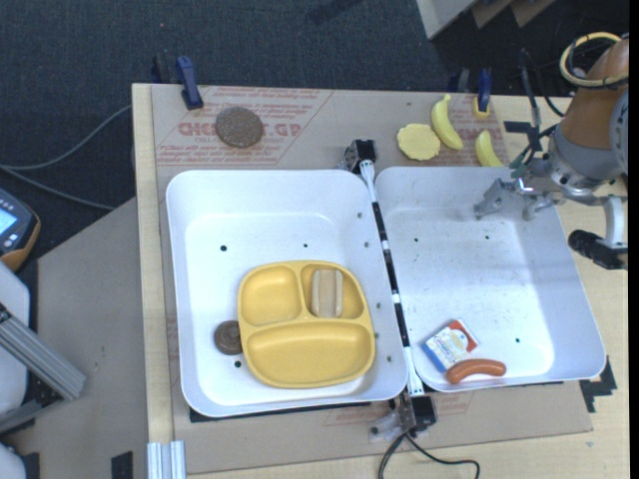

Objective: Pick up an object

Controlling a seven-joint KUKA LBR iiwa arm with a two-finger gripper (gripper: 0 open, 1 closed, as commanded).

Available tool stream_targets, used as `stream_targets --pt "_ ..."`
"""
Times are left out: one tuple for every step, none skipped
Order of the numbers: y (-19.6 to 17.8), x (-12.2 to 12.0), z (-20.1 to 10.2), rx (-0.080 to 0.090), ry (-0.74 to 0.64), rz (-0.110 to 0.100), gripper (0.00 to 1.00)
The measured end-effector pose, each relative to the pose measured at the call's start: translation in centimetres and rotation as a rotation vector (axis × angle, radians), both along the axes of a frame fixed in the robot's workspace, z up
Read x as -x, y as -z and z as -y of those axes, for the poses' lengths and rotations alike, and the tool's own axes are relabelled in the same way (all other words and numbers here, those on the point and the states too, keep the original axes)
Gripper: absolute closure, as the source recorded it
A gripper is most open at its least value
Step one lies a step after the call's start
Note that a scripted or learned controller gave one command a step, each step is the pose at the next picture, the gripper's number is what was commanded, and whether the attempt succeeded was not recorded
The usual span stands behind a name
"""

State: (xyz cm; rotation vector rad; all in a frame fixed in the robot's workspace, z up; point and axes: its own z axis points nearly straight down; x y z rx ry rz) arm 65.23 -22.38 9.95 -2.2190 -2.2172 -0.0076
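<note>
The sausage (pixel 476 370) lies well apart from the gripper (pixel 496 201), whose state I cannot tell.

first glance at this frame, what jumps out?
The yellow divided tray in the left bin dominates, with a tan bread-like piece in its upper right compartment and a brown disc beside its left edge. In the right bin, a sausage and a small packet lie near the front wall, while the tool hovers over the far end.
</note>
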Motion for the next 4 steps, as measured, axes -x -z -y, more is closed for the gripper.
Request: stream_targets --pt "-3.9 11.7 -3.6 0.002 0.002 -0.009 0.0" --pt "1.8 8.0 -9.4 0.003 -0.007 -0.004 0.0" --pt "1.6 14.4 -12.2 0.003 0.0 -0.008 0.0" --pt "1.5 17.5 -10.3 0.005 0.003 -0.005 0.0"
